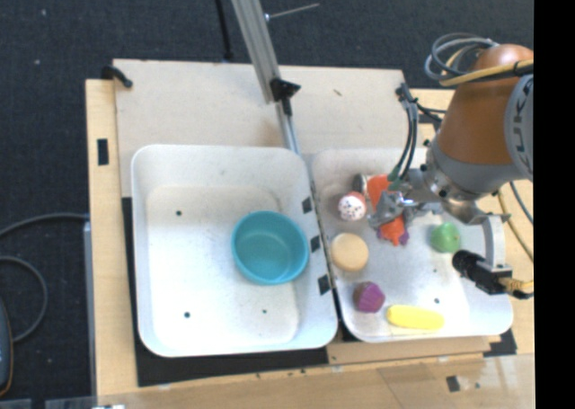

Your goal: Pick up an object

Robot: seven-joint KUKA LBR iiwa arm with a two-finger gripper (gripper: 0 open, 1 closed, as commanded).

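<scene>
Dark carpet surrounds a pale wooden bench (207, 106) carrying two shallow white bins side by side; a metal strut (256, 25) slants over the back edge.

Left bin (171, 308): one teal bowl (269, 247), upright, near the wall shared with the other bin, well apart from everything else.

Right bin (476, 308): the loose stock, scattered singly so each piece offers clearance for a grasp. Speckled white ball (352, 207) near the back; tan ball (349, 252) just in front of it; purple piece (368, 297) nearer the front; yellow piece (414, 316) lying flat by the front wall; green ball (444, 238) on the right; orange piece (387, 209) in the middle.

Arm: grey, orange-banded, reaching in from the right, wrist low over the right bin. Gripper (392, 211) sits at the orange piece, seemingly touching it, so that is judged the pick target. Jaws: spread or closed cannot be told; the metal parts blur into the orange piece, and no lift is evident.
</scene>
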